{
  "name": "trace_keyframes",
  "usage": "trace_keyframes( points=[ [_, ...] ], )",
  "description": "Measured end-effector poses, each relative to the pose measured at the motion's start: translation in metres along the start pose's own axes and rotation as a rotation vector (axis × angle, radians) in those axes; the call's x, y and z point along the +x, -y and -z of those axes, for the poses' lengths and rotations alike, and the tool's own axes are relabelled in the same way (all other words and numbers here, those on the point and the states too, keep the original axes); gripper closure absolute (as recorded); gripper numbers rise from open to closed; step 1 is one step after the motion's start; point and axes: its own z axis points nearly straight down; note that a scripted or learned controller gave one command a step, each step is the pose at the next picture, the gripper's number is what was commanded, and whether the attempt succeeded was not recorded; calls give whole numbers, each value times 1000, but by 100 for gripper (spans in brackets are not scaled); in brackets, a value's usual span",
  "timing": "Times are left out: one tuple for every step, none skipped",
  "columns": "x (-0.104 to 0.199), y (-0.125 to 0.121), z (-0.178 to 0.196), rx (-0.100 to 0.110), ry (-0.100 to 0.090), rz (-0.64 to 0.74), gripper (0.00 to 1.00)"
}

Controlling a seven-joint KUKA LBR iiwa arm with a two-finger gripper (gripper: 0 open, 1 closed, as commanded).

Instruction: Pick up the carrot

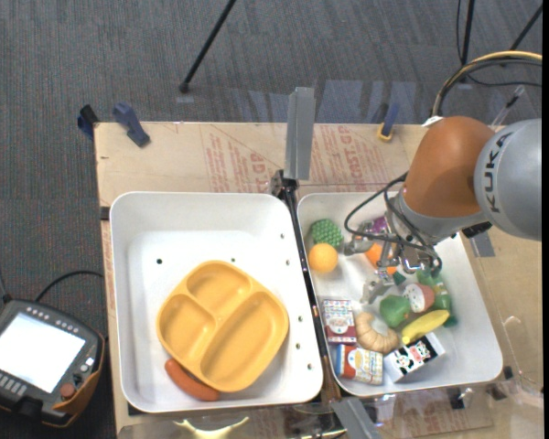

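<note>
The carrot (376, 252) shows as a small orange piece in the middle of the right bin (483, 332), mostly covered by the gripper's metal parts. My gripper (390, 271) hangs from the orange-banded wrist straight over it and reaches down into the bin. It sits right on top of the carrot, and its tips are lost among the toys beneath.
Around the gripper lie a green bumpy ball (327, 232), an orange (323, 258), a croissant (377, 333), a green pepper (395, 311), a banana (426, 325), a milk carton (412, 357) and a red box (339, 318). The left bin (137, 245) holds a yellow divided plate (221, 324) and a sausage (191, 380).
</note>
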Motion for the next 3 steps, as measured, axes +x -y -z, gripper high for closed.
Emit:
trace_keyframes(
  points=[
    [-3,-2,14,2,9,6,100],
    [15,-27,105,4,12,197,100],
    [87,-77,102,2,2,548,100]
  ],
)
